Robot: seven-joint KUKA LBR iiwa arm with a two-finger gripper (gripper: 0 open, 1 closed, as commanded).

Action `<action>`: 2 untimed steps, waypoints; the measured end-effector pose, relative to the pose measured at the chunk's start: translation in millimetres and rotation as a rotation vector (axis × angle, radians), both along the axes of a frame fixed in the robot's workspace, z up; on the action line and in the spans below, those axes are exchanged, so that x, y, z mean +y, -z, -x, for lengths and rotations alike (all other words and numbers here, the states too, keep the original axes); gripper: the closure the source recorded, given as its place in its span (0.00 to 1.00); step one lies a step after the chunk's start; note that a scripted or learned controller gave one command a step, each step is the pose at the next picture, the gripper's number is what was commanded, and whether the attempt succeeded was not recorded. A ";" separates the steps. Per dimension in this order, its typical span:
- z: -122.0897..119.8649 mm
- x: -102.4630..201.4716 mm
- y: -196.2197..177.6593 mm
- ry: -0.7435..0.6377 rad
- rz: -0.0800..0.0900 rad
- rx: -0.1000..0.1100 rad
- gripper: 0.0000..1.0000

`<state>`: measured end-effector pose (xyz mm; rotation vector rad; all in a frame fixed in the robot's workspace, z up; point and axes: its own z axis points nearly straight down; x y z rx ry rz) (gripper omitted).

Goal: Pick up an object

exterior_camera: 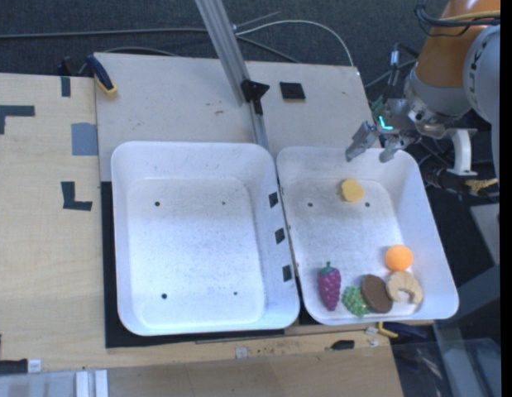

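My gripper (pixel 372 148) hangs over the far rim of the right bin (pixel 433 238), open, with nothing between its fingers. A small yellow piece (pixel 351 191) lies in that bin just in front of and below the gripper. At the bin's near end lie an orange ball (pixel 398 258), a tan croissant-shaped piece (pixel 405 287), a brown disc (pixel 375 293), a green bunch (pixel 354 300) and a purple grape bunch (pixel 328 286).
The left bin (pixel 123 222) sits beside the right one. A slanted metal pole (pixel 231 56) rises behind the bins. Cables run near the arm on the right. A yellow-handled clamp (pixel 102 78) sits at the board's far left corner.
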<state>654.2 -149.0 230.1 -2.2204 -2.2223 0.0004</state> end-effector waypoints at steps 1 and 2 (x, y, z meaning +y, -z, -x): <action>0.0 0.0 0.0 0.000 0.000 0.000 0.00; 0.5 -2.4 43.0 0.000 0.000 0.004 0.00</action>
